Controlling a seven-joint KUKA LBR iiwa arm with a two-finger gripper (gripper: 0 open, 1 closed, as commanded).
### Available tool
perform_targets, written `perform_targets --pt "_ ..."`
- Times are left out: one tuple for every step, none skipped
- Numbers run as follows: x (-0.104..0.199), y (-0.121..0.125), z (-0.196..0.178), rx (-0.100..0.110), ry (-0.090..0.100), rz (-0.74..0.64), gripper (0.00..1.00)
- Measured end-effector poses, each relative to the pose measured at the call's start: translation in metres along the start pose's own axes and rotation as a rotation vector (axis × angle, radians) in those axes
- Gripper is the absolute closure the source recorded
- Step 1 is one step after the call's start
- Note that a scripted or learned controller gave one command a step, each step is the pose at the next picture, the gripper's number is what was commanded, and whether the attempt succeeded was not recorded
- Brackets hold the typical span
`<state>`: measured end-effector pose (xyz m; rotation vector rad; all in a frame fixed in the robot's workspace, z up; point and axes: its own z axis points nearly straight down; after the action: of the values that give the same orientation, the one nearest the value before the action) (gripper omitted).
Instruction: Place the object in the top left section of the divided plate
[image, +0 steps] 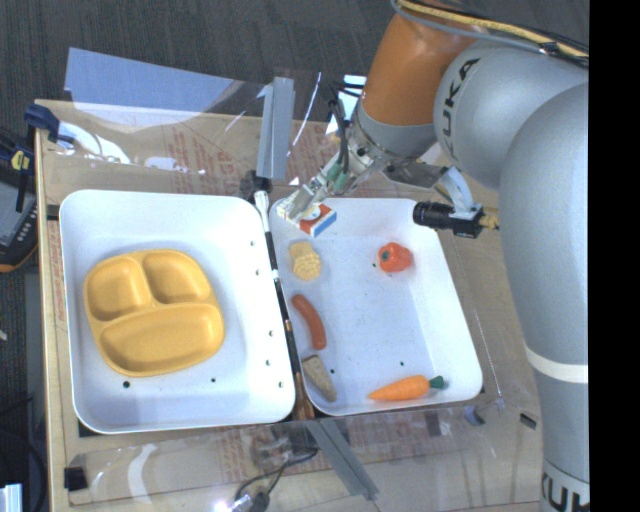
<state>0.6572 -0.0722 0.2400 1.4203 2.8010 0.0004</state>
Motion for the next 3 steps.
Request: perform_targets --pt "0.054 0.039 -0.034 0.001 0.0 0.025 1.0" --pt "0.054 0.039 -0.034 0.0 0.0 0.026 0.0" --pt "0.149 -0.021 0.049 0.004 0.003 -0.148 0.0"
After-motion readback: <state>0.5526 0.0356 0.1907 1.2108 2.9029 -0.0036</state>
